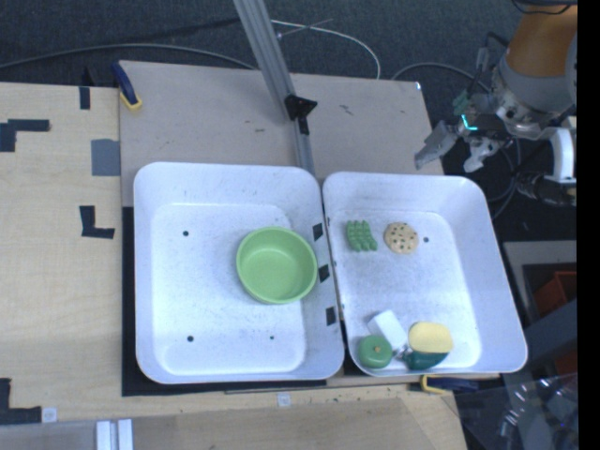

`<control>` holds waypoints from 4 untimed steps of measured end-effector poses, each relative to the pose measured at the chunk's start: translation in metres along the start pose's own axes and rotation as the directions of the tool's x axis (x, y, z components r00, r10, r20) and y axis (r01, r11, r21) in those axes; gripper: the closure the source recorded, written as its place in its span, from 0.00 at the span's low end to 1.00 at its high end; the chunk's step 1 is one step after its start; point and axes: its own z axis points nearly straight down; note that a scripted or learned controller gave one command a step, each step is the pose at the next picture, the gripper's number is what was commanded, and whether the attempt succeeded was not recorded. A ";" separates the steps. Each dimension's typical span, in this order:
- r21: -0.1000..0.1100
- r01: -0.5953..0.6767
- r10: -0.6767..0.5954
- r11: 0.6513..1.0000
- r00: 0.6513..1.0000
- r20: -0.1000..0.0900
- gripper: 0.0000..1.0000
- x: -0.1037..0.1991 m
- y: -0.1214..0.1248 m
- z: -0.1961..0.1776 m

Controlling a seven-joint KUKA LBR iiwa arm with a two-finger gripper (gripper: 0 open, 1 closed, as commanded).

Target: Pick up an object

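Observation:
My gripper point(457, 149) hangs above the bench just past the far right corner of the right bin point(487, 251), its two fingers spread apart with nothing between them. In the right bin lie a small green ridged piece point(361, 236) and a cookie point(401, 238) near the far side. At the bin's near edge sit a green round object point(375, 352), a white block point(388, 326), and a yellow object point(430, 337) resting on a dark green piece point(427, 359). A green bowl point(276, 265) sits in the left bin point(169, 251).
A slanted metal pole point(272, 54) rises behind the bins, with a black clamp where it meets the bin edge. Cables run across the dark floor at the back. A yellow-blue clamp point(127, 87) sits at the bench's far left corner.

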 end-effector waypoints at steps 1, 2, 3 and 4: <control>0.005 0.000 0.000 1.000 1.000 -0.001 0.00 0.011 0.000 0.058; 0.007 -0.001 0.001 1.000 1.000 -0.001 0.00 0.009 -0.002 0.123; 0.006 -0.001 0.001 1.000 1.000 0.000 0.00 0.006 0.000 0.169; 0.001 0.001 -0.001 1.000 1.000 0.000 1.00 0.007 0.002 0.155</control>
